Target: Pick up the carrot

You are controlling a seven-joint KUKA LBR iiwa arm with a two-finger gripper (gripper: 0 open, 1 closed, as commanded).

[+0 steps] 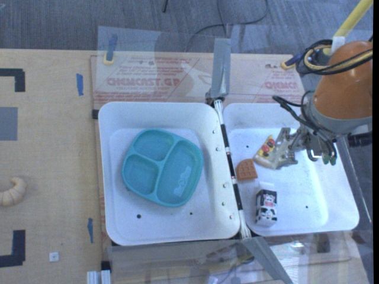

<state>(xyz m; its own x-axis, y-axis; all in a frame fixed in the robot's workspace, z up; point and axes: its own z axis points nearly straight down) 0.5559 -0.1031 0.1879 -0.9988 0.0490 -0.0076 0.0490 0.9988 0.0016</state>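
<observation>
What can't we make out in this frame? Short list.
- Gripper: finger state unclear in the camera view; the wrist above hides much of it.
- Carrot: none identifiable; the multicoloured item by the gripper is too blurred to name.
- Small carton: print too small to read.
- Arm: cut off by the right edge.

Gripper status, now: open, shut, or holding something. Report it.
Gripper: over the right bin, down at the pizza slice; whether it is open or shut cannot be told, and nothing shows as held.
</observation>
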